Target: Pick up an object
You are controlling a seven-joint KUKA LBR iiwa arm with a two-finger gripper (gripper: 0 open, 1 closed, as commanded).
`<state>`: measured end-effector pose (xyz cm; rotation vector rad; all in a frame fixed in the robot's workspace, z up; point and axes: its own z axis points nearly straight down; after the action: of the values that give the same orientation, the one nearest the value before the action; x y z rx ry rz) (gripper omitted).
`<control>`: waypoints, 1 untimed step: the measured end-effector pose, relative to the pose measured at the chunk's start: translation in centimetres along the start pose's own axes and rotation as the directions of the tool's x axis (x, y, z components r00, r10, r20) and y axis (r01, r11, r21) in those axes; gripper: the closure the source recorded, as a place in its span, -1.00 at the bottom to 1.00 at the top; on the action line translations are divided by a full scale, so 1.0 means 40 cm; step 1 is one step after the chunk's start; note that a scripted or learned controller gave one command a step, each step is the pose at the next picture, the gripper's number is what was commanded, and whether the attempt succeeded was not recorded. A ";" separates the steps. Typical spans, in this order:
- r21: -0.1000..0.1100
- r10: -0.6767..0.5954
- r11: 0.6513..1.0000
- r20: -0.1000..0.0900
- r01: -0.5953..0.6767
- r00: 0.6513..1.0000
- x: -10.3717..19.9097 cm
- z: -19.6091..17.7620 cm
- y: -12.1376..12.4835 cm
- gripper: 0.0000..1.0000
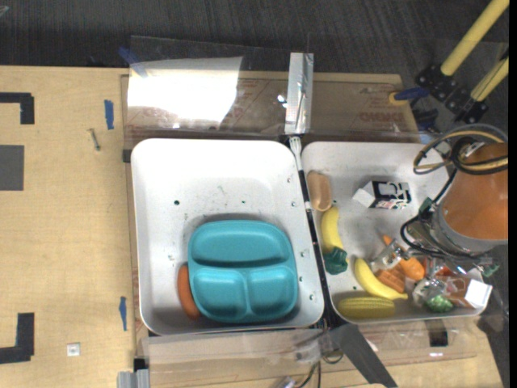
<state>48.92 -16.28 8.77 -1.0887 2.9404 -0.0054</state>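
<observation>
Apparently the claw [426,275] is working among small toy food in the right bin [355,156]; grip unreadable under cables. Nearest it, a banana [373,280] is lying beside the corn cob [365,305]: likely light, stiff, smooth; best taken across its middle.

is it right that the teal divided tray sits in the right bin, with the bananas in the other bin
Not quite. The camera view shows the teal divided tray in the left bin, not the right one. The bananas lie in the other bin, the right bin, as you said.
</observation>
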 end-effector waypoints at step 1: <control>0.005 -0.003 1.000 0.007 0.003 1.000 -0.010 -0.028 -0.001 1.00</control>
<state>49.24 -16.07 9.91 -1.0899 2.9314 -0.0095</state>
